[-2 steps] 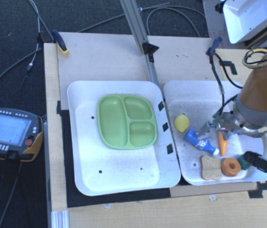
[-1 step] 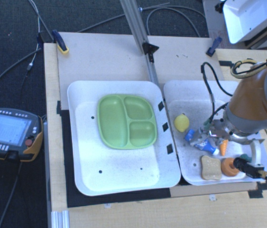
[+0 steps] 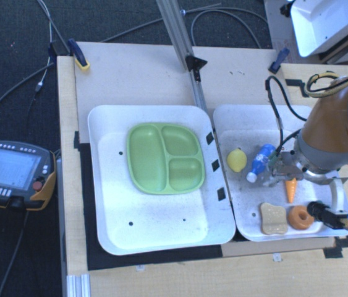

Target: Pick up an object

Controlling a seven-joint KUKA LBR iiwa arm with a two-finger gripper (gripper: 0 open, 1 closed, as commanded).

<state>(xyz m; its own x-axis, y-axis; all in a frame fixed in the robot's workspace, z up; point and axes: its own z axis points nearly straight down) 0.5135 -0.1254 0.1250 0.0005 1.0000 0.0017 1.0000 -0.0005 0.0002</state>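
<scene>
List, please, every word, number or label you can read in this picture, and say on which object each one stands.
None can be read.
The blue bottle in the right bin has a label, too blurred to read.
The teach pendant beside the bench has a lit screen and buttons, too small to read.

- I can read no text, brand, number or sign from here.
- The handheld pendant left of the bench has a lit screen, but its contents are too blurred to read.
- The blue bottle shows no legible label.
</scene>
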